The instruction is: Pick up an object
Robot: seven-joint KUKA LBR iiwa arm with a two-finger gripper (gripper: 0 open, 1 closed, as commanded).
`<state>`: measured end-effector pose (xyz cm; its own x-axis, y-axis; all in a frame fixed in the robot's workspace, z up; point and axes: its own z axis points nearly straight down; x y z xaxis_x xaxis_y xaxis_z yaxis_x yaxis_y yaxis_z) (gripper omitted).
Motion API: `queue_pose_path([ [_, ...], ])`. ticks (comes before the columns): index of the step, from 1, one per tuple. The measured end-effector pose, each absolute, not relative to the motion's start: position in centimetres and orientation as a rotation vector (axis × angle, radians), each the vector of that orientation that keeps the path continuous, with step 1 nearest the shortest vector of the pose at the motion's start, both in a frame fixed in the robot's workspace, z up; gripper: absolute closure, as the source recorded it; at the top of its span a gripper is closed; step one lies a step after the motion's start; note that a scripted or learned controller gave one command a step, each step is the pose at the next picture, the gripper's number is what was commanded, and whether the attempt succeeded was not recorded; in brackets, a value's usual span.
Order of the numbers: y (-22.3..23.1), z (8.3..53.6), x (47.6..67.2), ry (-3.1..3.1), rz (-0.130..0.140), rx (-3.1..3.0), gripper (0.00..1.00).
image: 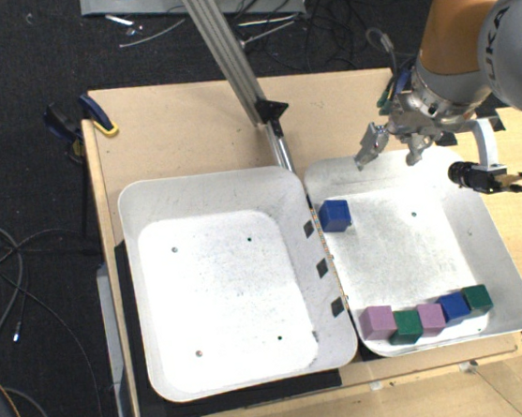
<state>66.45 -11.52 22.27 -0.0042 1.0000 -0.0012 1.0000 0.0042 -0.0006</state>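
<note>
Where the counter (185, 127) fills the middle of the frame, two shallow white bins sit side by side on it.

Left bin (139, 218): centre-left of the frame, white speckled floor, a few small dark dots on it.

Right bin (493, 250): centre-right, its left wall touching the left bin's right wall. Contents as follows.
- Blue cube (334, 214): alone near the bin's upper left corner, just beside the left wall, well apart from the other blocks.
- Row of five blocks along the bin's lower edge, touching or nearly touching one another, from left to right: purple block (378, 321), green block (407, 324), a second purple block (431, 316), blue block (454, 305), dark green block (477, 297). The row rises slightly toward the right.

Arm (475, 25): grey with an orange band, entering from the upper right of the frame. The jaws (389, 145) hang over the upper rim of the right bin, spread apart and grasping nothing; two fingertips show separately, pointing down and to the left. They are above and to the right of the blue cube, clearly apart from it, and far from the lower row.

Other items: a metal pole (228, 51) slants from the top centre down to the gap between the bins; a blue and yellow clamp (94, 115) grips the counter's upper left corner; cables lie on the dark floor around.
</note>
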Motion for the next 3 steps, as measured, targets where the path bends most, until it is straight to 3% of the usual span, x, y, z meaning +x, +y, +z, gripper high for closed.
queue_pose_path([
  [1, -21.4, 11.0, 64.9, 2.217, -0.01, 2.232, 0.0],
  [2, -16.8, 9.4, 58.6, 2.226, -0.005, 2.227, 0.0],
  [3, -20.7, 9.5, 55.8, 2.218, -0.002, 2.227, 0.0],
])
